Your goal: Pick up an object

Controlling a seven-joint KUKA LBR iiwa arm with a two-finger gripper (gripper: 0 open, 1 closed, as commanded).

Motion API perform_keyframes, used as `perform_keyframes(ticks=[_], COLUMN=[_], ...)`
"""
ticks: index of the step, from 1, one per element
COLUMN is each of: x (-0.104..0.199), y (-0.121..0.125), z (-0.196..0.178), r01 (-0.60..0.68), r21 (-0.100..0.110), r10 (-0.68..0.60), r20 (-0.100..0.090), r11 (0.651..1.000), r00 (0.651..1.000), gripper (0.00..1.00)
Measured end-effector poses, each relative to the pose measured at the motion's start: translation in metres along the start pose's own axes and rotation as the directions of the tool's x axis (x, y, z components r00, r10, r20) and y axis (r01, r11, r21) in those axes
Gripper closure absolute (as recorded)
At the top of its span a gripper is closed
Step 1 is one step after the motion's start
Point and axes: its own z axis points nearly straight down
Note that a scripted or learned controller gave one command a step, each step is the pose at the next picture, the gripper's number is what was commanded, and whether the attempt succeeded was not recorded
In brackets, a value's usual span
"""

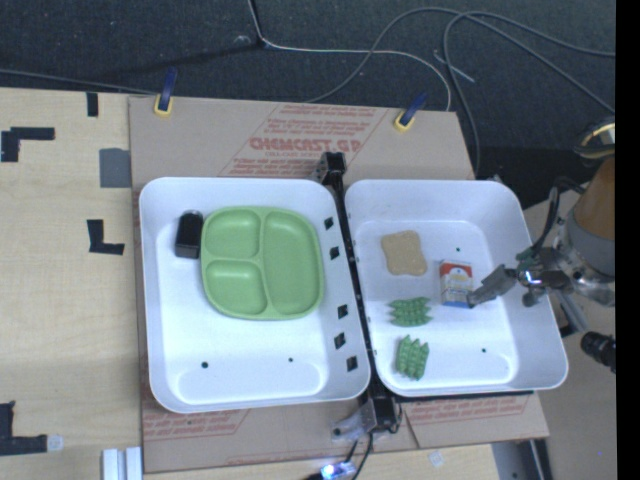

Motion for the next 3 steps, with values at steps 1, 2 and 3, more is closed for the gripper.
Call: perform_keyframes(ticks=[1, 2, 3], x=[-0.002, -0.002, -0.003], y=[0.000, 0.000, 0.001], z=[0.064, 0.115, 0.102], r01=[0.000, 0.001, 0.001], r21=[0.002, -0.006, -0.009], r10=[0.000, -0.001, -0.001], r20=[-0.001, 0.003, 0.004], r11=[1.000, 1.000, 1.000], r00=[1.000, 1.000, 1.000], gripper=[0.00, 0.00, 1.00])
